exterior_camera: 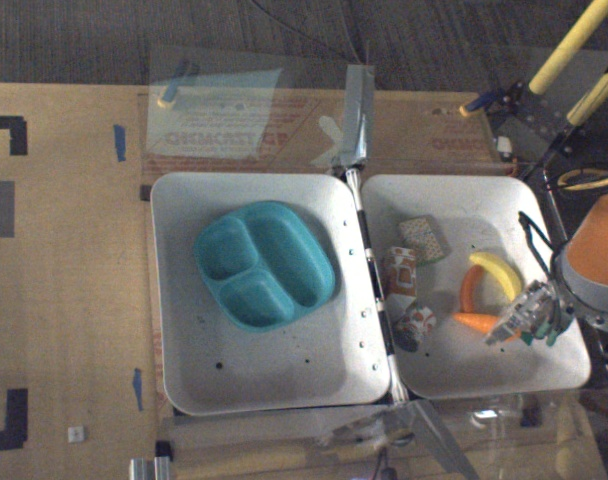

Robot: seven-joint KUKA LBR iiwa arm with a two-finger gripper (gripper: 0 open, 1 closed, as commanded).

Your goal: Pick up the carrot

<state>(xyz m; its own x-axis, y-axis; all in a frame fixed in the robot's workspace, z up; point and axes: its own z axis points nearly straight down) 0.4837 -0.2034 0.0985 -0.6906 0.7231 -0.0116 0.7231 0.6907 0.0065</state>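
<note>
The carrot point(475, 320) lies in the right bin point(574, 373) beside the banana point(495, 272) (just below it), and the tool point(519, 321) sits low at its thick end, presumably lining up a grasp; I cannot tell its spread.

Arm point(592, 268) at 3 o'clock edge of view: rounded grey casing, broad orange band above wrist. Black cable point(537, 234) loops along arm's 9 o'clock side. Gripper point(529, 318) at arm's 8 o'clock end: small, pale grey-silver metal parts, teal-green accents near 4 o'clock side, detail blurred. No legible markings or screws.
</note>
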